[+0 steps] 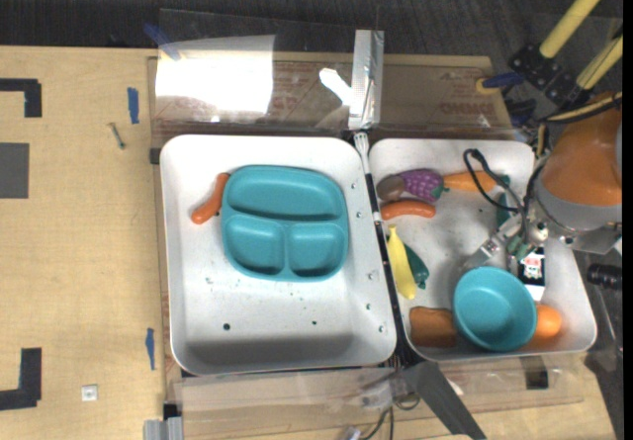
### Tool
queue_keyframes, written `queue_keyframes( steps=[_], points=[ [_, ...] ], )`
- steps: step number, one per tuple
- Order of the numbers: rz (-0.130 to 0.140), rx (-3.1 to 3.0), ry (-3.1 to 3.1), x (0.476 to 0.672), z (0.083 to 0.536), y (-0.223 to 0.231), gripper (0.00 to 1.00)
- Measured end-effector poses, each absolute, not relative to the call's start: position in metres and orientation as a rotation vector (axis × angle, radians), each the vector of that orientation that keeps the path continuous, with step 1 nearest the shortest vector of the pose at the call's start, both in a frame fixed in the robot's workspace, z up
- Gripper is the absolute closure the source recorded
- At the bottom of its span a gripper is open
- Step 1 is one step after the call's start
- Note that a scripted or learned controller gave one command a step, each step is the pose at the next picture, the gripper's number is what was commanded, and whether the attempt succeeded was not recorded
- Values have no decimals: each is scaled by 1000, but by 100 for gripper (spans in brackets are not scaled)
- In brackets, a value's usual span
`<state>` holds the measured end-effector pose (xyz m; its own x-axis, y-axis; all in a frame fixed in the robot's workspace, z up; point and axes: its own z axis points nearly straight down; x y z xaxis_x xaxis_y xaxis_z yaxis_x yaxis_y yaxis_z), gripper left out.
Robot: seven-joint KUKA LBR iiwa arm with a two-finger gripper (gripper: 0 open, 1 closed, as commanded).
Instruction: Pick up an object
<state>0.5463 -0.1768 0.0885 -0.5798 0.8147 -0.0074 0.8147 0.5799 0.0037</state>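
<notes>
You had two white bins side by side on the bench, and the arm (579,176), with its orange band, reached into the right bin (569,334) over that bin's right edge. The gripper (506,242) sat low over the middle-right of that bin, just above the rim of a teal bowl (495,308); whether it was wide or narrow you could not tell, because cables and the wrist hid it. The bowl stood upright near the bin's front edge. An orange piece (549,321) lay touching the bowl's right side near the front right corner, and a brown piece (431,326) lay against its left side at the front edge. A yellow banana (400,265) with a green piece (416,270) beside it lay along the bin's left wall. Toward the back left corner you had purple grapes (423,183), a brownish piece (390,187) just beside them, and an orange-red sausage (407,211) in front of them. A carrot (459,182) lay along the back edge, to the right of the grapes. In the left bin (198,319) a teal divided plate (285,220) sat toward the back, with an orange sausage (208,201) lying at its left edge.
</notes>
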Motion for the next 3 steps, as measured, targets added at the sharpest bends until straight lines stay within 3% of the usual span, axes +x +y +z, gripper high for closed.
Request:
queue_keyframes(
  steps=[1,2,3],
  points=[
    [35,1747,2553,518,97,-203,0],
    [13,1631,2681,553,89,-218,0],
    [9,1622,2668,556,101,-220,100]
  ],
)
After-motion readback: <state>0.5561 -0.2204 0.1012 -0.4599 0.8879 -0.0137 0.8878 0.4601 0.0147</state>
